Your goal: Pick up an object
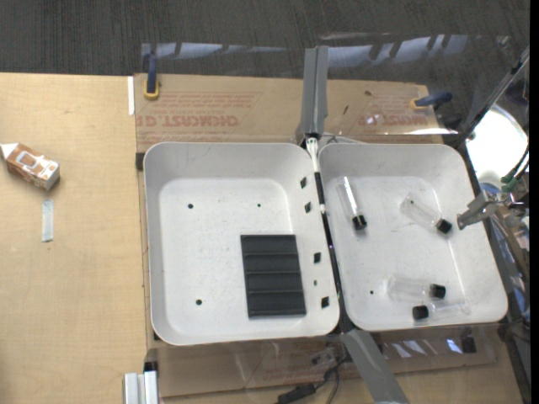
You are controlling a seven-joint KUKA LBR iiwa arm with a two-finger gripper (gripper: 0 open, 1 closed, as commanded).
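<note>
Four clear plastic tubes with black caps lie flat in the right-hand white bin (pixel 472 310) — one (pixel 351 204) at its upper left, long axis running down-frame, cap low; one (pixel 424 214) pointing its cap lower-right; two (pixel 413 290) (pixel 438 309) crosswise near the front wall. The left-hand white bin (pixel 168 310) holds a black ribbed rectangular pad (pixel 273 275), long axis up-down. At right edge — the arm (pixel 488 210); its grip I cannot tell.
</note>
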